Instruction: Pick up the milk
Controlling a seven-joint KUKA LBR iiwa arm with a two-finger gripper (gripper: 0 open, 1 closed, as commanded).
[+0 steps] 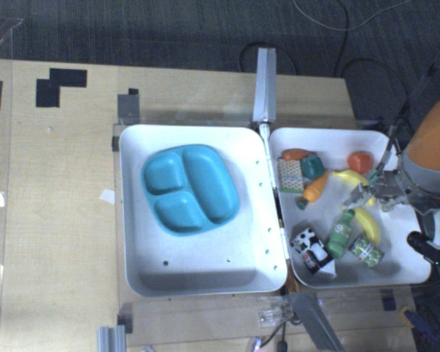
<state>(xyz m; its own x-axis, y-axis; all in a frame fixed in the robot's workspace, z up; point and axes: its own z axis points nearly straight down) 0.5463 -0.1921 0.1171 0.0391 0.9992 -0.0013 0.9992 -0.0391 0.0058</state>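
In the camera view, two white bins are seen side by side on the wooden bench. In the left bin (132,218) a blue divided plate (191,188) is placed, a little towards the far side.

The right bin (418,273) holds several small things. The milk (312,250), a small carton with black and white cow spots, is found in the near left corner of this bin, lying tilted close to the left wall. Just to its right a green bottle (340,234) is seen, and beside that a yellow banana (367,224) and a green can (367,251). Farther back an orange carrot-like item (315,188), a teal item (312,166), a red round item (360,160) and a patterned packet (290,174) are lying.

The arm is seen at the right edge, with its orange band. The gripper (372,191) is located over the right part of the right bin, above the banana and well apart from the milk. Whether it is released or clenched cannot be told; nothing is seen grasped in it.
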